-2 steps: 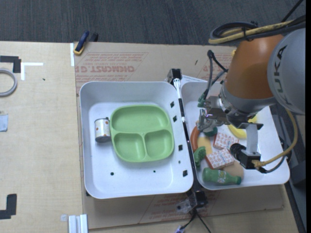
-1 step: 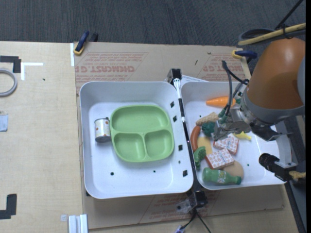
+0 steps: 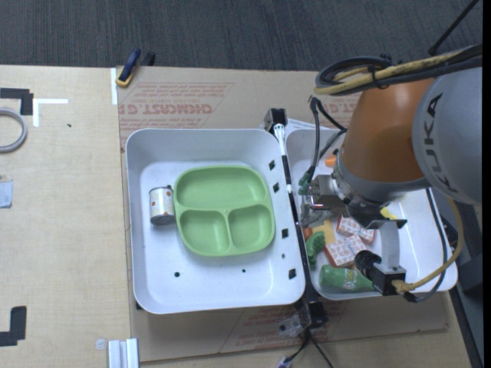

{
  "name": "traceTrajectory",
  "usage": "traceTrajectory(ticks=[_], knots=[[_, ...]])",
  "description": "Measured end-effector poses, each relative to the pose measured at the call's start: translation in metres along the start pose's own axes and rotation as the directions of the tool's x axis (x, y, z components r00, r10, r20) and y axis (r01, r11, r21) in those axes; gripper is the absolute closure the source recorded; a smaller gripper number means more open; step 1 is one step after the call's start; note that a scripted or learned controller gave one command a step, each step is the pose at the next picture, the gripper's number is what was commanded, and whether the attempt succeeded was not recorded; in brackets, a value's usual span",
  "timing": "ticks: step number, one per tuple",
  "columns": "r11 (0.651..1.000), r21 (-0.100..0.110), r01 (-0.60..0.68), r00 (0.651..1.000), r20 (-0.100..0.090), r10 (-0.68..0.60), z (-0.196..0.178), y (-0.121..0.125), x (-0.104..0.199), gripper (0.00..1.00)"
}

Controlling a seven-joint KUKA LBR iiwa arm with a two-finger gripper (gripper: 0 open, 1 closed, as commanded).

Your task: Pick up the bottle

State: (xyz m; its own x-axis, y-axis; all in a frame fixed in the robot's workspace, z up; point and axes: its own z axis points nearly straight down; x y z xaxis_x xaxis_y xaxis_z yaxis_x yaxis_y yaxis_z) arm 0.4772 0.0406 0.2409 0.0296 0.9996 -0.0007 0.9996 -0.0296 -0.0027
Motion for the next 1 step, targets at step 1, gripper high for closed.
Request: traceTrajectory(ticks=[1], knots=[[0.998, -0.001, -0.055, 0.998, 0.001, 0.055, 0.0149, -0.003, 0.1012, 1.0]])
